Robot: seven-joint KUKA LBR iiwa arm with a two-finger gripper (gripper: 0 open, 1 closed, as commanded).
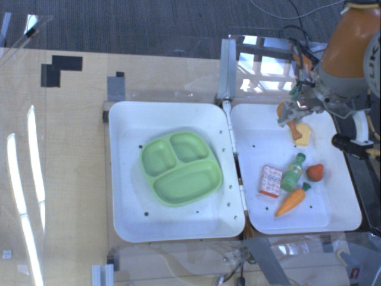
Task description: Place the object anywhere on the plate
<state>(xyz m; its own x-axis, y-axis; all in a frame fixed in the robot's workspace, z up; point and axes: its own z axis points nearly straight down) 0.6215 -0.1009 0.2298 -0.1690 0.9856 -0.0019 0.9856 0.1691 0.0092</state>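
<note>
Two white bins side by side. Left bin holds one green plate, three compartments, sitting about mid-bin. Nothing lying in any compartment.

Right bin, just right of the plate's bin, holds the loose items. Count, relative to the plate:
- one red-and-white box, nearest the plate, flat on the bin floor
- one green bottle, just beside the box on its far side from the plate, lying tilted
- one carrot, below the bottle, its leafy end touching or nearly touching the bottle's base
- one small red item, tomato-like, right of the bottle, apart from it
- one pale yellow piece, cheese-like, toward the back of that bin
- one orange piece right at the yellow one, partly covered by the gripper, can't tell what it is

One arm in from the right, gripper low over the back of the right bin, on top of the orange piece. Can't tell whether the gripper is clamped on it or released. All six items well apart from the plate.
</note>
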